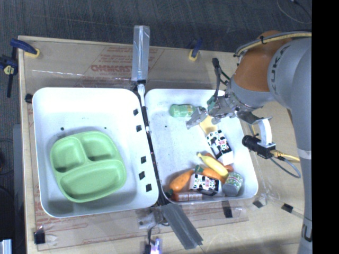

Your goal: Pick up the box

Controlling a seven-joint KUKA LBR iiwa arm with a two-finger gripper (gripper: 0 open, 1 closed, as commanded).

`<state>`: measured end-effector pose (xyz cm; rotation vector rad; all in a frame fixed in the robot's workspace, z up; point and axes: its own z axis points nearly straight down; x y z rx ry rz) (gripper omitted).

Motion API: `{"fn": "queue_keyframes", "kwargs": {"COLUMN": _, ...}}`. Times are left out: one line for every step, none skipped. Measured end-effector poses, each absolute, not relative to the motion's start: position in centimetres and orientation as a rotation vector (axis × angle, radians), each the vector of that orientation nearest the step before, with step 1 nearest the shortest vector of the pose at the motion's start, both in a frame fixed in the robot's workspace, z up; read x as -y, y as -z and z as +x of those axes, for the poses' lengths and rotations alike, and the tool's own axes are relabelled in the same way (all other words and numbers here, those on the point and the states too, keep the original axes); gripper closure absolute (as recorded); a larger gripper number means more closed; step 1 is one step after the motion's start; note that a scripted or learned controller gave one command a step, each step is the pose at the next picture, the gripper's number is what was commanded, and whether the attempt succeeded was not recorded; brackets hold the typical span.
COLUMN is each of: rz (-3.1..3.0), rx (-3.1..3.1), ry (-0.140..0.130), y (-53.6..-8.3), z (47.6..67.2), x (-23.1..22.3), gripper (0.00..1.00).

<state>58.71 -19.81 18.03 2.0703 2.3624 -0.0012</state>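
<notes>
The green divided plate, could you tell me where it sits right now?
The green divided plate lies in the left bin, toward its front-left, well away from the gripper working over the right bin.

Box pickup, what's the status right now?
Gripper low in right bin, beside green item. Black-and-white box lies just below it, not gripped. Banana touches box's lower end.

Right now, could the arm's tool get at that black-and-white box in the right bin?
Probably yes. The tool hangs just above the box, whose upper side lies bare; only the banana crowds its lower end.
</notes>
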Motion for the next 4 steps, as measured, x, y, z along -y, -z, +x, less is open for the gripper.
{"fn": "queue_keyframes", "kwargs": {"rz": 2.064, "rx": -2.367, "ry": 0.002, "y": -19.1, "z": 58.8, "x": 19.8, "gripper": 1.0}}
{"fn": "queue_keyframes", "kwargs": {"rz": 2.064, "rx": -2.366, "ry": 0.002, "y": -19.1, "z": 58.8, "x": 19.8, "gripper": 0.0}}
{"fn": "queue_keyframes", "kwargs": {"rz": 1.837, "rx": -2.551, "ry": 0.002, "y": -9.2, "z": 61.8, "x": 20.0, "gripper": 0.0}}
{"fn": "queue_keyframes", "kwargs": {"rz": 1.838, "rx": -2.55, "ry": 0.002, "y": -9.2, "z": 61.8, "x": 20.0, "gripper": 0.0}}
